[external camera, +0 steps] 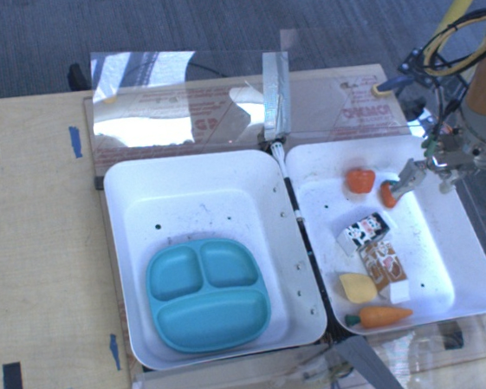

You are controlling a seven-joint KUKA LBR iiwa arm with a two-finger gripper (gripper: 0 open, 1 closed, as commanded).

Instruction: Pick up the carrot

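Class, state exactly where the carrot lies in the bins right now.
The carrot lies in the right bin, against its near edge, just below the yellow wedge and well away from the tool.

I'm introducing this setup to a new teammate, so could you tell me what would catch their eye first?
Probably the blue divided plate in the left bin. Next, the right bin with its clutter: a carrot at the near edge and a red-orange tomato near the back, close to the gripper.

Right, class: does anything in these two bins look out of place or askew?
Nothing looks spilled or broken. The carrot lies up against the near rim of the right bin, and the small cartons lie at angles. The blue tray sits flat in the left bin.
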